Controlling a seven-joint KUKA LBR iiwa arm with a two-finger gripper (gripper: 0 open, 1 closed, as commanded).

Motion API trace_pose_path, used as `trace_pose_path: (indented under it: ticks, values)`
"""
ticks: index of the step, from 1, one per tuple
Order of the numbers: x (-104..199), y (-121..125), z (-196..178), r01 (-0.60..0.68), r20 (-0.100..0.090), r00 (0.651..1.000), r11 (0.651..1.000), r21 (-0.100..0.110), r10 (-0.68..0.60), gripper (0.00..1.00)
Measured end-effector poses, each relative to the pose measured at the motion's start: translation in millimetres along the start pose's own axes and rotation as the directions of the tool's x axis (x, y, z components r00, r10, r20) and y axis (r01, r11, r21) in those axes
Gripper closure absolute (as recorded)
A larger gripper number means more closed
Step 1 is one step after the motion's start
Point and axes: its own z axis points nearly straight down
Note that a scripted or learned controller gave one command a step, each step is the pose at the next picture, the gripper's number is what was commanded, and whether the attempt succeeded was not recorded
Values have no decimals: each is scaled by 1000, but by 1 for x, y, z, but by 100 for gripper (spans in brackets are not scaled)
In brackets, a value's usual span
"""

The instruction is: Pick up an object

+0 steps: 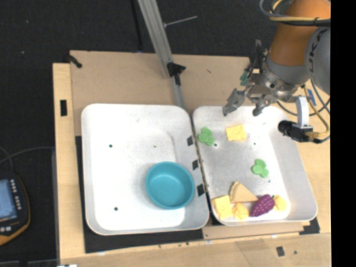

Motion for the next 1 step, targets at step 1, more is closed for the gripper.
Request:
trace_pose_path:
  ticks: [1]
  values:
    - [0,0,0,0,0,1000,1000,0,0,0]
